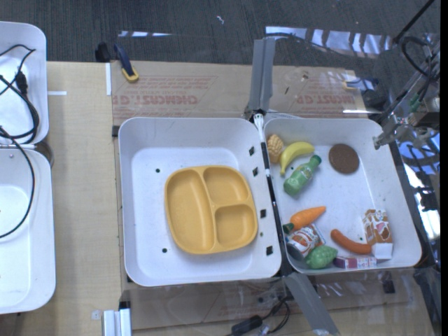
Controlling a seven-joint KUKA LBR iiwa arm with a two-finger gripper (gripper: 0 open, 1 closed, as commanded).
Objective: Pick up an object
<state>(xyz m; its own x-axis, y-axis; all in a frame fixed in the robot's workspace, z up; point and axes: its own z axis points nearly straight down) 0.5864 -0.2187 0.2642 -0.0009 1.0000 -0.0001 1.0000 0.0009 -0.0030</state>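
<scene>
Two white bins (133,208); one yellow tray (210,208), one banana (295,152).

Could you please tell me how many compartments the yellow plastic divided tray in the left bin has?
3. The yellow plastic divided tray has one long compartment along its left side, a smaller one at upper right, and another at lower right. None look hidden.

A yellow divided plate (210,208) lies in the left bin (133,187); toy foods fill the right bin (392,180).

Yellow tray (210,208), green bottle (301,176)
</scene>
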